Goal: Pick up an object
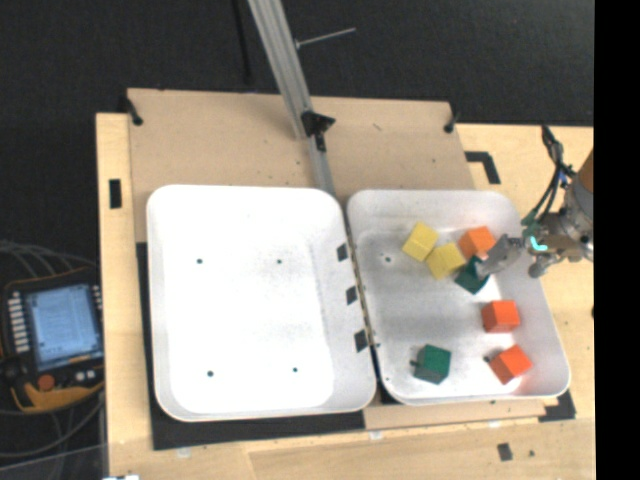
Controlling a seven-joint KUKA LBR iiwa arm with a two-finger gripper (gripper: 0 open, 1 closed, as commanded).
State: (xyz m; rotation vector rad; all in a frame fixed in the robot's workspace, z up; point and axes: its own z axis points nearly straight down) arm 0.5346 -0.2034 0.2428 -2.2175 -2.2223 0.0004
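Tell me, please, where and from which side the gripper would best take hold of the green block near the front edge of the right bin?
Probably from straight above, fingers closing on two opposite flat sides of the green block. It stands alone on the right bin floor, well apart from the orange blocks, so the fingers have room on each side. The bin's front wall lies close, so a side approach looks awkward.

right bin [400, 208] — white, faint grey speckle | inside it: two yellow blocks [421, 240] | three orange blocks [501, 315] | two dark green blocks [432, 363] | left bin [180, 218], beside the right bin — white, few dark dots | bench [118, 168] — pale tan wood
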